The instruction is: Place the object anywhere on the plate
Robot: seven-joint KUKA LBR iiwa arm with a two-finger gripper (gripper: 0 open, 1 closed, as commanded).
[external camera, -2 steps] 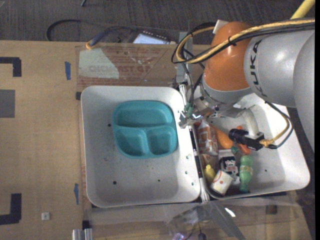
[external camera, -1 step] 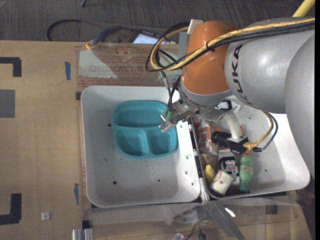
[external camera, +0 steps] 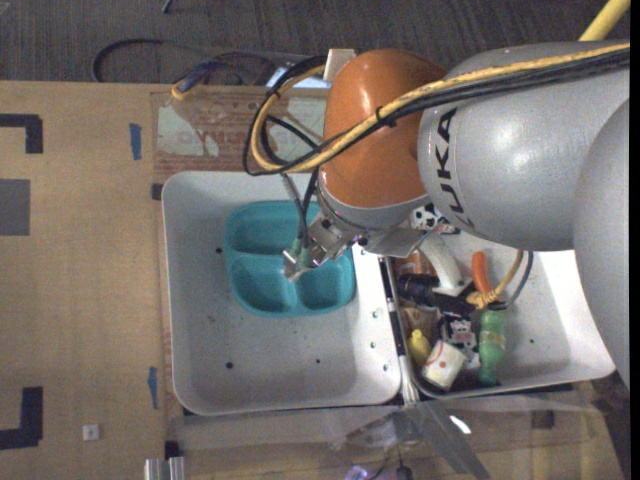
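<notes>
Single fixed camera above the table (external camera: 80,268), looking down at a slant, both white bins (external camera: 190,368) in frame, arm (external camera: 520,148) close, filling upper right

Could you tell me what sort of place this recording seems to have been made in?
Probably a robotics lab: a grey and orange robot arm reaches over two white bins on a taped cardboard bench, with loose cables on the carpet behind.

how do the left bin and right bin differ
The left bin holds one thing, a teal divided plate, under the gripper; the right bin holds a crowded pile of small items. The left bin shows much bare floor, the right little. Both are shallow and white.
</notes>
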